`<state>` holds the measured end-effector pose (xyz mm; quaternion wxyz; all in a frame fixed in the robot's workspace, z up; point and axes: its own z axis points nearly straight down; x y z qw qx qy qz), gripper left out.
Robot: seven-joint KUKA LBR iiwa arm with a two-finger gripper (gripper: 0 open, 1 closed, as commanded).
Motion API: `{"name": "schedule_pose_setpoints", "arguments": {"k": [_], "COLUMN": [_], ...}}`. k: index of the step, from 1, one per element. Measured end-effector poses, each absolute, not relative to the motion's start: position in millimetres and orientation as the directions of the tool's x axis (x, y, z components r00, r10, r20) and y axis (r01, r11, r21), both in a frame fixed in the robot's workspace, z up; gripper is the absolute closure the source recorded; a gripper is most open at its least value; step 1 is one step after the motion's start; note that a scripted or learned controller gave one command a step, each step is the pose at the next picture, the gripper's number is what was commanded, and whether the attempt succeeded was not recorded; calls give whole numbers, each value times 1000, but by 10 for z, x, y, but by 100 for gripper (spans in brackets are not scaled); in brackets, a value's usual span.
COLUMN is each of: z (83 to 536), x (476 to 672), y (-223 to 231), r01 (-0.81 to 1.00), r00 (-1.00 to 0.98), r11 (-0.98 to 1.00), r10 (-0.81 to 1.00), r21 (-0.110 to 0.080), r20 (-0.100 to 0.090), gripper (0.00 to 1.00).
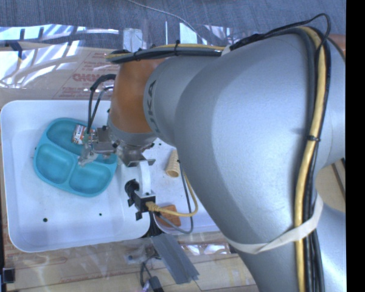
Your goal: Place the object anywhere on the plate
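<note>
One blue divided plate [70, 166] is lying in the left white bin [24, 224]. Your claw [88, 146] is hovering over the plate's right edge; its state you cannot tell. A small cone-shaped object [172, 163] is lying just beside the arm [231, 132], apart from the plate.

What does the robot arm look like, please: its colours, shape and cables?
The arm is bulky, with smooth, rounded grey shells and an orange band above the wrist. A yellow cable and black cables run along its outside, tied on by straps. Thin black wires loop near the wrist. The gripper is small, metallic grey.
</note>
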<state>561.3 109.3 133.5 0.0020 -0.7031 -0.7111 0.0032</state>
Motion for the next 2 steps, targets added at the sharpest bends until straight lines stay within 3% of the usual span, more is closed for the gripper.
{"name": "schedule_pose_setpoints", "arguments": {"k": [1,2], "z": [2690,4086], "x": [6007,6288], "y": [357,505], "r01": [1000,1000], "r00": [-4,-8], "r11": [4,8], "r10": [1000,1000], "r21": [7,7], "r20": [-1,1], "gripper": [0,0]}}
